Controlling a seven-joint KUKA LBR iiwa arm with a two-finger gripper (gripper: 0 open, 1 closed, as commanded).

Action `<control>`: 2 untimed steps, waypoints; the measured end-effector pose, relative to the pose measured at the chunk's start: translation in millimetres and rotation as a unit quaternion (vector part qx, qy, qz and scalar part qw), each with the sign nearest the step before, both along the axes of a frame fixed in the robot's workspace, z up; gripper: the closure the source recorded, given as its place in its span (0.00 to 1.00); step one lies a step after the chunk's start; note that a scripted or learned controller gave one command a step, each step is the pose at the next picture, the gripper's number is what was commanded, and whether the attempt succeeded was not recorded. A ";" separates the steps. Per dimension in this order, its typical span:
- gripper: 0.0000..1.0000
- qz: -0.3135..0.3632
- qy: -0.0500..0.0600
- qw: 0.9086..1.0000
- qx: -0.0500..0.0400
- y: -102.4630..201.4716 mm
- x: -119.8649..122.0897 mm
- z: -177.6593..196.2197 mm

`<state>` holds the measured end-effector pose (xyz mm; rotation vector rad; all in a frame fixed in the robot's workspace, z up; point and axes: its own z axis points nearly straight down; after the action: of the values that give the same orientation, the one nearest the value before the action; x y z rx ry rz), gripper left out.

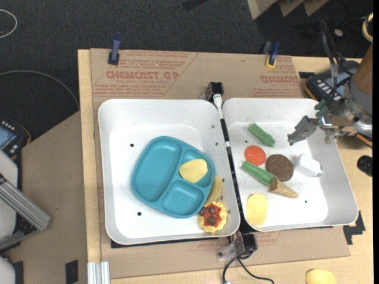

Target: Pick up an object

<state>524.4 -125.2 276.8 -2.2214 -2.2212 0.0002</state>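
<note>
Bench: brown board (pixel 148 70) bearing two white bins.
Gripper (pixel 300 132): right of frame, above right bin (pixel 331 218); grip unclear, nothing visibly held.
Green piece (pixel 260 134): just left of gripper.
Arm: cut off at right edge.

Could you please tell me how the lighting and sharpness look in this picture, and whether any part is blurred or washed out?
In the camera view, lighting is even and soft; the white bins are bright but keep their edges; objects like the blue tray cast only faint shadows; the tool looks slightly soft, and the far right corner near the arm is dimmer.
</note>
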 end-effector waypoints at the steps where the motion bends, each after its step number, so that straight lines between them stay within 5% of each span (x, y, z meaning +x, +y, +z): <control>1: 0.00 -0.003 0.003 1.000 0.001 -73.4 -29.9 -108.7; 2: 0.00 0.002 0.003 1.000 0.002 -9.8 -44.2 -196.8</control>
<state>480.2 -135.0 79.9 -2.2120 -2.2193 0.0021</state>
